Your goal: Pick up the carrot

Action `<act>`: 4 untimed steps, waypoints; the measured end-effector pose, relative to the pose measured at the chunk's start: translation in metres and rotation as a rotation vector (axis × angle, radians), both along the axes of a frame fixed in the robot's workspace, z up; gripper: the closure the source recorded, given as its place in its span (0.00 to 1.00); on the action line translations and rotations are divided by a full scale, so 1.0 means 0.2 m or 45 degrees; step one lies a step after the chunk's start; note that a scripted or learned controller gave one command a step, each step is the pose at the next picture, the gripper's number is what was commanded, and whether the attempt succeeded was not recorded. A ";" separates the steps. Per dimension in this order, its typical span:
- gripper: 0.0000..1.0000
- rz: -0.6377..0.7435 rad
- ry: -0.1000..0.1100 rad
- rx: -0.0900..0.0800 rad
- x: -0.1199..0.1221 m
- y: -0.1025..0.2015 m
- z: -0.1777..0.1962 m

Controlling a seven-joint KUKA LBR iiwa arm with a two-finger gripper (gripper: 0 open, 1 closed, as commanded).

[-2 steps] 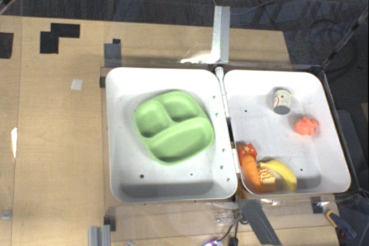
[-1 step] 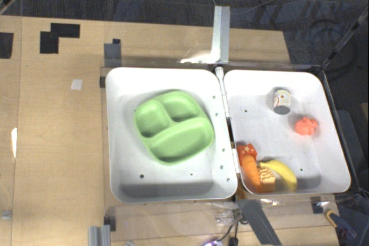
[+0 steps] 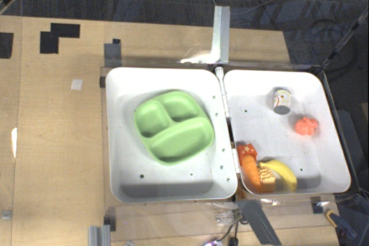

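Since the carrot [image 3: 249,168] sits at seven o'clock in the right bin [image 3: 323,124], touching the banana [image 3: 281,173], I'd grab its hard, light, slippery middle; end effector state: I cannot tell.

Bins [image 3: 127,187] white. Plate [image 3: 173,125] light green. Carrot [image 3: 250,170] orange. Banana [image 3: 283,173] yellow. Box [image 3: 248,150] red, pale specks. Can [image 3: 281,101] white-grey, red mark. Lumpy toy [image 3: 307,126] coral orange. Bench [image 3: 52,141] pale wood, black patches.
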State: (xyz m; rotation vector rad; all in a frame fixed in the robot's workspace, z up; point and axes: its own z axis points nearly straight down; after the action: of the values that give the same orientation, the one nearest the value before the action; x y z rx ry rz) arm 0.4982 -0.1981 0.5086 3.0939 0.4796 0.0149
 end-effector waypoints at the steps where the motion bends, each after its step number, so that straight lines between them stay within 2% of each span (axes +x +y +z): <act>1: 1.00 0.018 -0.002 -0.002 0.01 0.01 0.05; 2: 1.00 0.035 -0.004 -0.003 0.01 0.01 0.11; 3: 1.00 0.764 0.015 0.006 0.26 -0.03 -0.37; 4: 1.00 0.771 0.010 0.003 0.27 -0.03 -0.31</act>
State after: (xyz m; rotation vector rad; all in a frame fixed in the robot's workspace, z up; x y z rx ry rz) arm 0.5515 -0.2040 0.4464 2.8165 1.3833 0.0077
